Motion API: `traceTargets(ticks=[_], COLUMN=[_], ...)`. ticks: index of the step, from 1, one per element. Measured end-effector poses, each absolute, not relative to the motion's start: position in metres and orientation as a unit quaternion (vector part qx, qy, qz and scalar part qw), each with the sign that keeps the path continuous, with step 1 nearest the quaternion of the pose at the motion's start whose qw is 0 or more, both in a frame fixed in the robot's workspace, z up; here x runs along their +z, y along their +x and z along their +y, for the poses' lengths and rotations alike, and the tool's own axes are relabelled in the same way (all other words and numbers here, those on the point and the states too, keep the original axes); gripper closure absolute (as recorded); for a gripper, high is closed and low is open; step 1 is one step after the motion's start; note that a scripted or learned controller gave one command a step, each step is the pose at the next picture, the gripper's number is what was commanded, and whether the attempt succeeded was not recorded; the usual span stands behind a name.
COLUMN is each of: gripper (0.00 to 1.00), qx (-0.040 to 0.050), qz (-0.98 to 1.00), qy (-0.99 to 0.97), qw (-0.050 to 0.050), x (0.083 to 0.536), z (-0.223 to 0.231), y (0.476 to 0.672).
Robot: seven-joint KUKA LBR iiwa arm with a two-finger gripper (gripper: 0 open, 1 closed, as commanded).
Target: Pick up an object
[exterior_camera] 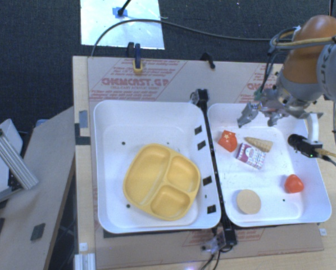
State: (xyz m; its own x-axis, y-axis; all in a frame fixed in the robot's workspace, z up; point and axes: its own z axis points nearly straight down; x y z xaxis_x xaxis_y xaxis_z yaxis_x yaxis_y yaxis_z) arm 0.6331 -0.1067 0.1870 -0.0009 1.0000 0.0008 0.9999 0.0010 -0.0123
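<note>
The right bin holds several small items: a red strawberry-like piece, a tan cone, a small maroon-and-white carton, a red tomato-like ball and a flat tan disc. My gripper hangs over the far part of this bin, just beyond the cone and the red piece. Its two fingers are spread apart, open, with nothing between them.
A yellow divided tray lies in the left bin. A black divider runs between the bins. A black cable fitting hangs near the right bin's far right side. The grey and orange arm reaches in from the upper right.
</note>
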Motion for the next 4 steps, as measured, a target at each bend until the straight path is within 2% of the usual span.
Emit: traceTargets(ticks=[1,2,3,4], gripper=[0.0,0.0,0.0,1.0], qx=[-0.0002,0.0,-0.0033,-0.0081], qz=[-0.708,-0.709,-0.709,-0.709], qy=[-0.706,-0.705,-0.706,-0.705], qw=[0.0,0.0,-0.002,-0.006], x=[0.195,0.142,0.095,0.112], z=[-0.106,-0.102,-0.101,-0.1], y=[0.636,0.646,0.649,0.653])
